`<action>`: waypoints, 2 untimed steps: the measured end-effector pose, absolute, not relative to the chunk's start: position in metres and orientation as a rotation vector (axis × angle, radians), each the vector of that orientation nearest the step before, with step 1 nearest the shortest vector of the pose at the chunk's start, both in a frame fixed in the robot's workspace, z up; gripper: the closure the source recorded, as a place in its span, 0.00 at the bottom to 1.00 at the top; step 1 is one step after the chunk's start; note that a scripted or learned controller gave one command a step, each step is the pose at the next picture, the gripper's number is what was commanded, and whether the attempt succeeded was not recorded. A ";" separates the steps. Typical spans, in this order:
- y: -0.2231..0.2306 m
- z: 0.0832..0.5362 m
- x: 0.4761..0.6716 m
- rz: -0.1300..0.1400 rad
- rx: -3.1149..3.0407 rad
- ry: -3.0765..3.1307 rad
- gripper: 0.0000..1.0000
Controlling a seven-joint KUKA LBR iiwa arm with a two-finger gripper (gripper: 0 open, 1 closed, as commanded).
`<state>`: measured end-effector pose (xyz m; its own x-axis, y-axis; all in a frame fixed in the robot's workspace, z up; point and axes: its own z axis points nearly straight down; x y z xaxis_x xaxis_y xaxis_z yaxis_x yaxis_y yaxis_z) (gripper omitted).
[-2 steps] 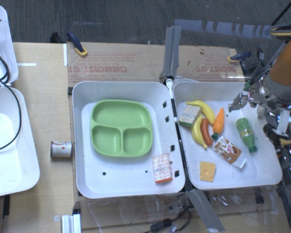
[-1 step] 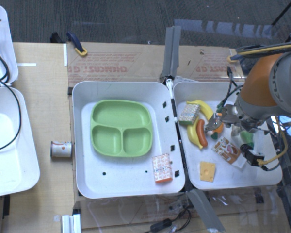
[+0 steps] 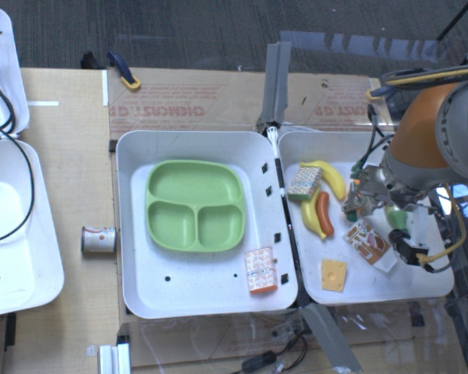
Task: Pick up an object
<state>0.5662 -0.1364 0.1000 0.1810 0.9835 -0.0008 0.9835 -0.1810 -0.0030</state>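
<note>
Gripper (image 3: 364,201) hovers low in the right white bin (image 3: 390,291), finger state impossible to tell, and the nearest target, a flat red-and-white snack packet (image 3: 367,243), lies just at its 6 o'clock.

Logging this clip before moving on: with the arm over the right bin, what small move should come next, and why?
Probably a short descent onto the printed packet. The gripper appears to hang just above it in the right bin, and the packet lies flat, apart from the cheese wedge and the hot dog. That makes it seemingly the nearest, least crowded target.
</note>
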 end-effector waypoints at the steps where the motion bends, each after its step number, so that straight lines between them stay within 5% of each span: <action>1: -0.136 0.100 0.566 0.004 -2.413 -2.009 0.00; 2: -0.137 0.108 0.566 0.007 -2.414 -2.006 1.00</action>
<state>0.5657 -0.1374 0.1080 0.1830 0.9831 -0.0015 0.9831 -0.1830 -0.0054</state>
